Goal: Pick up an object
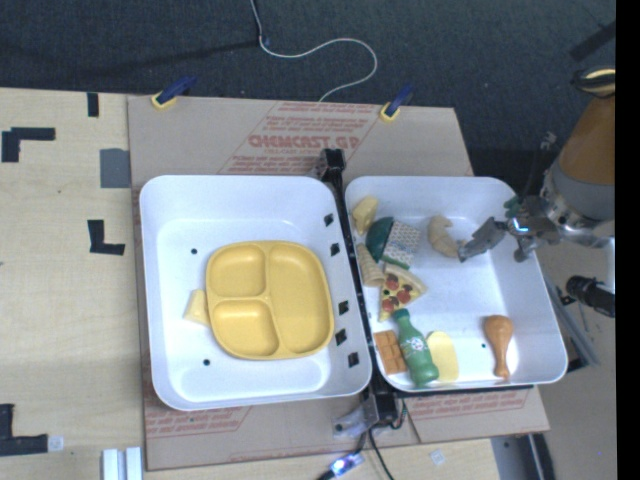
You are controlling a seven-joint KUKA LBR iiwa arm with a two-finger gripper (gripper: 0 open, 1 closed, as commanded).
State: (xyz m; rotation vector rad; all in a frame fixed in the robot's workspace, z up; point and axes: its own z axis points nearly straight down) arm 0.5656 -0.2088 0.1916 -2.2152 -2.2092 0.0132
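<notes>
Gripper (497,238) over right bin (530,303), upper right; jaws spread, nothing between them. Bun (441,232) just left of one fingertip. Bottle (414,346), drumstick (499,342), pizza slice (400,288) lie below. Yellow tray (270,299) in left bin (165,298).

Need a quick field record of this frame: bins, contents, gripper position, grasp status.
left bin: yellow three-compartment plastic plate, pale yellow flat piece tucked under its left edge
right bin: green toy bottle, brown toy drumstick, toy pizza slice, beige rounded piece, other small toy foods along the left wall
gripper: over the right bin's upper right area, beside the beige rounded piece
grasp status: nothing seen between the fingers
</notes>
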